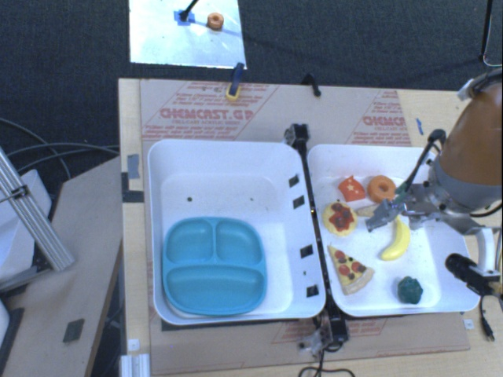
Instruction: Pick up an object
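Note:
The right bin (440,301) holds several toy foods: a red strawberry-like piece (351,188), an orange donut (382,187), a round red and yellow tart (339,217), a pizza slice (350,269), a yellow banana (395,243) and a dark green lump (409,290). My gripper (382,216) reaches in from the right and hangs low over the middle of this bin. It sits between the tart and the banana's upper end, just below the donut. Nothing is seen held in it.
The left bin (228,151) carries a blue divided plate (214,264) in its front half. A black divider with clips (308,210) runs between the bins. The arm's orange and grey body (475,148) overhangs the right bin's far right side.

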{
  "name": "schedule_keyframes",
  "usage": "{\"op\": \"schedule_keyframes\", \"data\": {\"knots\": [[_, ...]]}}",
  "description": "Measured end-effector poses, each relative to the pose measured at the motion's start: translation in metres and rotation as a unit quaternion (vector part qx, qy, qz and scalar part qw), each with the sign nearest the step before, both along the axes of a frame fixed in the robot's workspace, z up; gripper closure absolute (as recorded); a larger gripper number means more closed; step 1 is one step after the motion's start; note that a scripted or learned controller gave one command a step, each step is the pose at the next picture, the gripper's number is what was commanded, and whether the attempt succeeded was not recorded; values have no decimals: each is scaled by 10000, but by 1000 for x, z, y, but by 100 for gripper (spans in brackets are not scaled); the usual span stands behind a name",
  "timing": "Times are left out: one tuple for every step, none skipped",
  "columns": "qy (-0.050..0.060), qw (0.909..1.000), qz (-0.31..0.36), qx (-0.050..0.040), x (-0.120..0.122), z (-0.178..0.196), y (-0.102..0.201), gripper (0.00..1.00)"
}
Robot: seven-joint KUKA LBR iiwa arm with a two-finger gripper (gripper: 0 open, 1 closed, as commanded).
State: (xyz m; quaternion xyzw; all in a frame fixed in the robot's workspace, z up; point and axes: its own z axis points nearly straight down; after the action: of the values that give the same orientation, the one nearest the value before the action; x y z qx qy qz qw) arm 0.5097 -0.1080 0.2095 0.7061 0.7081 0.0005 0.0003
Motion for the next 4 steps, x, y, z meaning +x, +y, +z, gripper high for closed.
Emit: {"op": "schedule_keyframes", "data": {"knots": [[7,10000,-4,0,12,-128,15,0],[-16,10000,-14,-3,14,-112,14,100],[-47,10000,35,7,17,-20,62,100],[-44,10000,58,16,105,-24,157,100]]}}
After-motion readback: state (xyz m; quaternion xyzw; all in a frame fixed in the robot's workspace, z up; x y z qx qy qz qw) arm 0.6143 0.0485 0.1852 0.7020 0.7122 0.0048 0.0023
